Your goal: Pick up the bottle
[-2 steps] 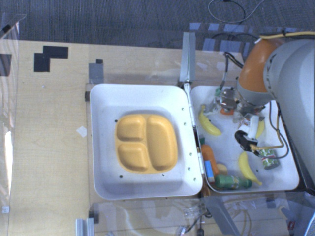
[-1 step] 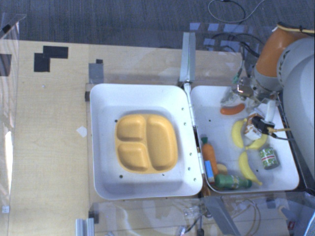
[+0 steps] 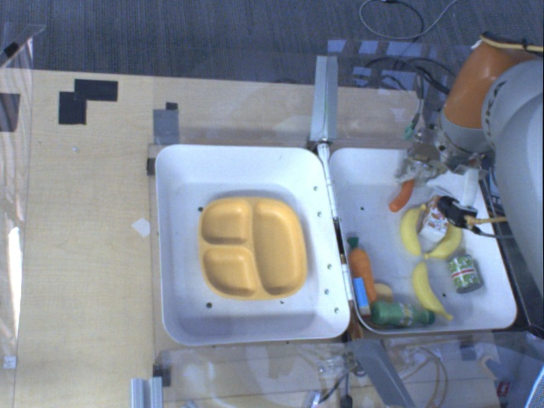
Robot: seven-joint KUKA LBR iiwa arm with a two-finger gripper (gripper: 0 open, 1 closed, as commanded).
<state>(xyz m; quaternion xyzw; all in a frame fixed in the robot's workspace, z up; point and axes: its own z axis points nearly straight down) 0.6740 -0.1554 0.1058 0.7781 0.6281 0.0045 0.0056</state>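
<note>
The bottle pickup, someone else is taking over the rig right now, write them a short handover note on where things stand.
Gripper: over the far part of the right bin, near a small carrot; nothing seen between its fingers, and whether they are open or shut cannot be told.
Bottle: orange, lying along the right bin's left wall; a green bottle lies at the near wall.
Also in that bin: two bananas, a small green can.
Left bin: a yellow divided plate.
Done: nothing lifted.
Left: reach a bottle, grasp, lift.

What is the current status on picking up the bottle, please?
Tool at right bin's far end, over small carrot. Green bottle lying at near wall, ungrasped. Orange bottle and banana crowd it.
</note>
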